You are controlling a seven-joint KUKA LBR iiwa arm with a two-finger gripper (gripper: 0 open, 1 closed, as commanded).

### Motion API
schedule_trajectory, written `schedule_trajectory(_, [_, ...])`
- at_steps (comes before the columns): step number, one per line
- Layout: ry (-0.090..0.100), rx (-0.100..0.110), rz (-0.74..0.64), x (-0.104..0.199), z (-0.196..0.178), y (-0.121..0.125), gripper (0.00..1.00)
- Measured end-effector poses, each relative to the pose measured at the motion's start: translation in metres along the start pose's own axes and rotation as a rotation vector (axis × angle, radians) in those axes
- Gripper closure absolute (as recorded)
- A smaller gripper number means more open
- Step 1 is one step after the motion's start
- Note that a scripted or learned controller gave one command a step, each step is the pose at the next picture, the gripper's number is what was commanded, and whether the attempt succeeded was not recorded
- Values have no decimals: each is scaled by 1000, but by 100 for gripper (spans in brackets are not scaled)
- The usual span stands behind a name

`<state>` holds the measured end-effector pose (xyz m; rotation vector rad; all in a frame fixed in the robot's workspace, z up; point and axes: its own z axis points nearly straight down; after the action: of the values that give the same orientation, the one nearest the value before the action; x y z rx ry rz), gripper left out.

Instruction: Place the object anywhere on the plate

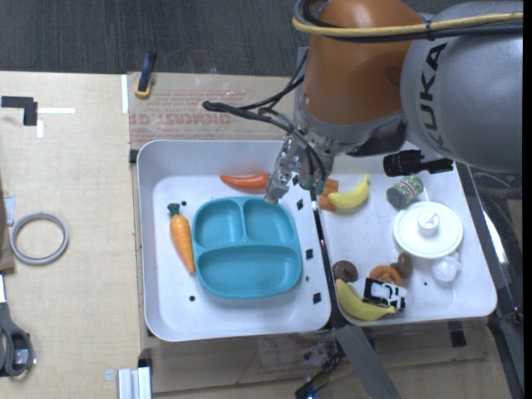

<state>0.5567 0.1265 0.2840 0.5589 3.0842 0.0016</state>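
Plate lies mid left bin, with 3 bare compartments. Hand hovers at its far right corner, nothing visibly held; finger opening: cannot tell. Risk: closing on nothing, or striking the pepper just beside it.

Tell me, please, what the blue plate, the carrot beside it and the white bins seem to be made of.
The blue plate looks like moulded plastic: one even colour, rounded dividers, a soft sheen. The carrot seems to be a plastic or rubber toy, with uniform orange and a stiff green top. The white bins look like thin, smooth plastic or coated metal; the view leaves this open.
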Motion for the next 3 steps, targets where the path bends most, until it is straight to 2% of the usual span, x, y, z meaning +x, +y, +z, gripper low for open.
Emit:
schedule_trajectory(1, [7, 4, 116, 50, 4, 4, 100])
schedule_trajectory(2, [7, 4, 70, 60, 26, -65, 100])
schedule_trajectory(3, [6, 2, -56, 19, 54, -6, 100])
